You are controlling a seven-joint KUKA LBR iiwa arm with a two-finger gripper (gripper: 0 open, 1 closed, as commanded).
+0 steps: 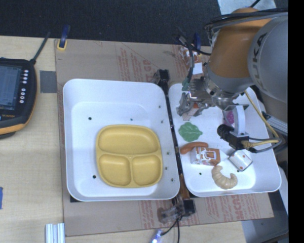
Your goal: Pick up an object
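A handheld controller [10,96] with an orange rim lies at the bench's far left, well apart from the left bin [76,105]. That bin holds a yellow divided tray [129,155] toward its near side, with bare white floor between the tray and the bin's far and left walls. The right bin [266,184] touches the left bin along a dark seam. Just right of the seam lie a green leaf-shaped piece [190,131], a sausage [192,147] and a small carton [206,156] in a tight cluster; a croissant [224,177] sits beside the near rim, and a small white block [240,160] is right of the carton. The gripper [188,107] hangs over the right bin's far left corner, just beyond the leaf; whether its fingers are spread cannot be told. The arm [243,49] covers the bin's far right part.
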